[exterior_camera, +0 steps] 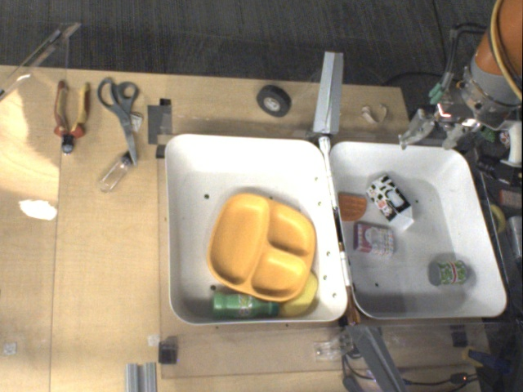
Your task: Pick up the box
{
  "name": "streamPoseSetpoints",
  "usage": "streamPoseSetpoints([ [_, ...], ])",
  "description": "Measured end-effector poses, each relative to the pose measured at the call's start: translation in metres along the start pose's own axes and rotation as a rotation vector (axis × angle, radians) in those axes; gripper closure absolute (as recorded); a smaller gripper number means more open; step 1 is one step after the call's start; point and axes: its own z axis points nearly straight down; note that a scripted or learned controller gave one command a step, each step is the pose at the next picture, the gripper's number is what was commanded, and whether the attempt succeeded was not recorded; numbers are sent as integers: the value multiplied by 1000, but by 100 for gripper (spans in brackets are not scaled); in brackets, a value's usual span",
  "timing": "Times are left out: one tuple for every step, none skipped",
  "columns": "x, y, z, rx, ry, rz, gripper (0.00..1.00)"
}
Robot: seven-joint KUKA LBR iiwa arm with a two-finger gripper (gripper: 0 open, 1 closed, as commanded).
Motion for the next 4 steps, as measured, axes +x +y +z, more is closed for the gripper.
streamPoseSetpoints([
  [63, -38, 118, -8, -2, -149, 0],
  [72, -83, 138, -36, -10, -151, 0],
  [52, -152, 134, -15, -2, -69, 0],
  [51, -85, 141, -25, -4, -21, 0],
])
